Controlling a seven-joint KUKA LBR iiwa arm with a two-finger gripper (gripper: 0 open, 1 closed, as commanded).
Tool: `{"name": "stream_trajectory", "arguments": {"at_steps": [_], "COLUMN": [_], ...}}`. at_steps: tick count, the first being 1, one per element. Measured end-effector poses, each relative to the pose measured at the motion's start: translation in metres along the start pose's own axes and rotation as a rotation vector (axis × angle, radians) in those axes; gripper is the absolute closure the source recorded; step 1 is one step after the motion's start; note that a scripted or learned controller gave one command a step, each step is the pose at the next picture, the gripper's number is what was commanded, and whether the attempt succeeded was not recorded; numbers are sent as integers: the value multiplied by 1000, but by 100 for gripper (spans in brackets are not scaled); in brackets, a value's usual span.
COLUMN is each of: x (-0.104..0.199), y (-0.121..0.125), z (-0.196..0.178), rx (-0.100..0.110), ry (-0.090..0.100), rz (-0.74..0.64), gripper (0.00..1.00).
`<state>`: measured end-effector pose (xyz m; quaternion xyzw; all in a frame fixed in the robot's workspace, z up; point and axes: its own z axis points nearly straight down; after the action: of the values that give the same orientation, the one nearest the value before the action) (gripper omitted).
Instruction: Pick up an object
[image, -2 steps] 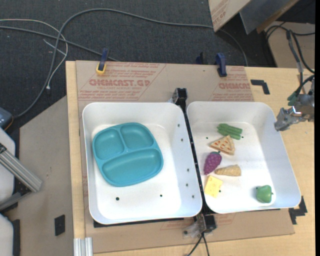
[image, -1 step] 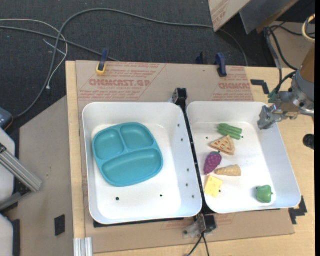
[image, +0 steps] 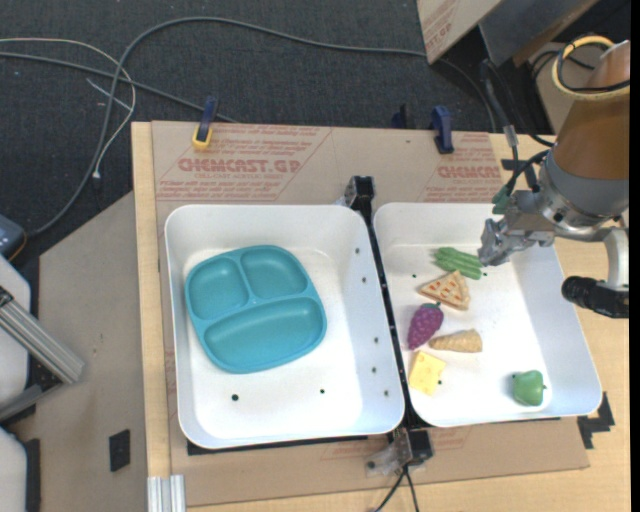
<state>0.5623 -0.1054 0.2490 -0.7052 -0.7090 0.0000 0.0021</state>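
Above the right-hand bin (image: 560, 300) of two white bins on the bench (image: 150, 300), the gripper (image: 497, 243) hangs at the far end of a green pod-like toy (image: 459, 261); whether its fingers are spread or closed on the pod cannot be told from this angle, for the wrist hides them; six toy foods lie in that bin, one of each: the green pod, a pizza slice (image: 446, 291), a purple grape bunch (image: 424, 324), a cream cone shape (image: 458, 342), a yellow cheese block (image: 427, 373) and a green pepper (image: 528, 387) well apart at the near right; one teal divided plate (image: 256, 307) sits in the left bin (image: 200, 400); two blue clamps (image: 206, 121) grip the bench's far edge; the arm's upper part is cut off by the frame.
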Motion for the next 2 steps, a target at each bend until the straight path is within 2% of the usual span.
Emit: {"name": "stream_trajectory", "arguments": {"at_steps": [2], "x": [97], "y": [-2], "z": [-1], "rx": [-3], "ry": [0], "rz": [-1], "gripper": [100]}}
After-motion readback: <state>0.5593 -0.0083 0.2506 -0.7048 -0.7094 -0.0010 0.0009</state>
